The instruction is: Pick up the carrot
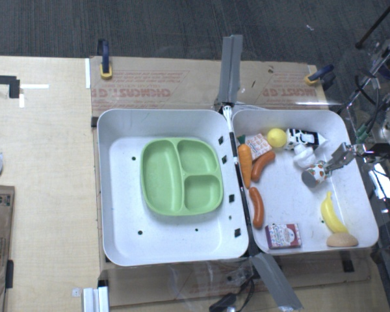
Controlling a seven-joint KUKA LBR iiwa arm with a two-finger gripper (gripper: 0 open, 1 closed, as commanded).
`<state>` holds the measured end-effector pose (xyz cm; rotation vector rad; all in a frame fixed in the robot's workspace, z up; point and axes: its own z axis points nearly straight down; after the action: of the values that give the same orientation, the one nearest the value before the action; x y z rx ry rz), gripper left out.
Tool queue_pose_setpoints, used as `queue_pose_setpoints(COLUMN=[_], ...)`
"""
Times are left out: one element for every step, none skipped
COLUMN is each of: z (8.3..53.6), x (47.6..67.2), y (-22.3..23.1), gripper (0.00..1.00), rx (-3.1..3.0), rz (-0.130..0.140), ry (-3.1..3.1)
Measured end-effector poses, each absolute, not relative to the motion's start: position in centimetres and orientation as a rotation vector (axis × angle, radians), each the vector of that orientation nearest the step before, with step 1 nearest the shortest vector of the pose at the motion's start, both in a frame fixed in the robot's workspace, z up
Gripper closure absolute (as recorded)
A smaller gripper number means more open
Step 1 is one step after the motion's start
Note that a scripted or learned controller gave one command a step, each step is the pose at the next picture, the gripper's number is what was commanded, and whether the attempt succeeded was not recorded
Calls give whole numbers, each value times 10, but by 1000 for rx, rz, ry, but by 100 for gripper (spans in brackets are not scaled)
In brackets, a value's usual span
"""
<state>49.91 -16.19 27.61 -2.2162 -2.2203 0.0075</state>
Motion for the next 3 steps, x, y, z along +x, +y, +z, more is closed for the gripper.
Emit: queue_pose_setpoints(z=[174, 88, 88], x=[521, 525, 513], y=[-154, -108, -95], gripper=[0, 0, 0], rx=[-2028, -2134, -2319], rz=[5, 5, 7], ry=[-2392, -2298, -2109])
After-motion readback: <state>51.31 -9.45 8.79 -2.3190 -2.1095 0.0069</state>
